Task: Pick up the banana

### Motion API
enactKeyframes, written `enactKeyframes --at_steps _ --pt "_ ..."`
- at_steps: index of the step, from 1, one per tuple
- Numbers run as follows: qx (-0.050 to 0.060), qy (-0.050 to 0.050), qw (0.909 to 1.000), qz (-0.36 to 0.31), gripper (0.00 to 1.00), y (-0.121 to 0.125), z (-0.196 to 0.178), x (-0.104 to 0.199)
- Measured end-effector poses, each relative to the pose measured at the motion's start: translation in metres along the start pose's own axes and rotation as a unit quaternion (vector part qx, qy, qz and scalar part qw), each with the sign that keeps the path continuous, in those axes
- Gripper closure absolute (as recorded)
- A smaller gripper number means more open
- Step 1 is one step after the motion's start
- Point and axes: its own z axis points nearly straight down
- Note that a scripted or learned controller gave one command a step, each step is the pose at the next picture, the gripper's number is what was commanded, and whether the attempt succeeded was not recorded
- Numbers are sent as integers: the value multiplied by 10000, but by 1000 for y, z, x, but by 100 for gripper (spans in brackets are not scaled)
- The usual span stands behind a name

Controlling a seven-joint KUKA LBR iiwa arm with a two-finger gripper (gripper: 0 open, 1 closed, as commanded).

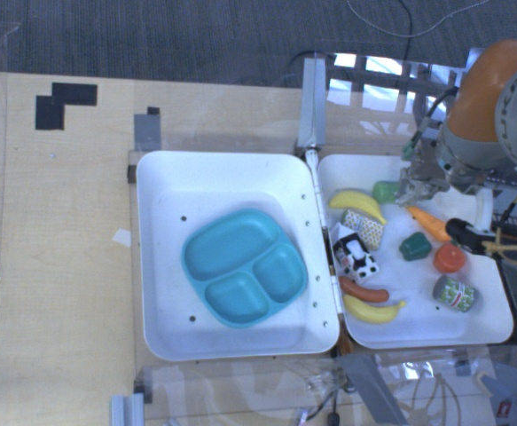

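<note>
Lower right bin (489, 331): banana (373, 309) at its front-left, touching a red sausage (364, 291). Second yellow banana (357, 204) upper left of that bin. Pincer (420, 185) hovers over the bin's upper middle; open or closed, cannot tell. Blue divided plate (243, 267) in left bin (165, 238).

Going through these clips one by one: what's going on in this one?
A grey arm with an orange band reaches in from the right over the right-hand bin, its gripper hanging near the bin's far side, above a green item. That bin holds small toy foods, including two yellow bananas: one near the far left corner, another by the near edge beside a red sausage. Neither banana is lifted. The left bin holds a blue divided plate.
</note>
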Motion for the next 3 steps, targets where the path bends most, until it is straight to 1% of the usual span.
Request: enactKeyframes --at_steps 1,2,3 --pt "-111 13 9826 1855 100 -30 58 26" --pt "-77 10 9546 2977 100 28 59 50" --pt "-78 7 9560 2933 100 29 51 52"
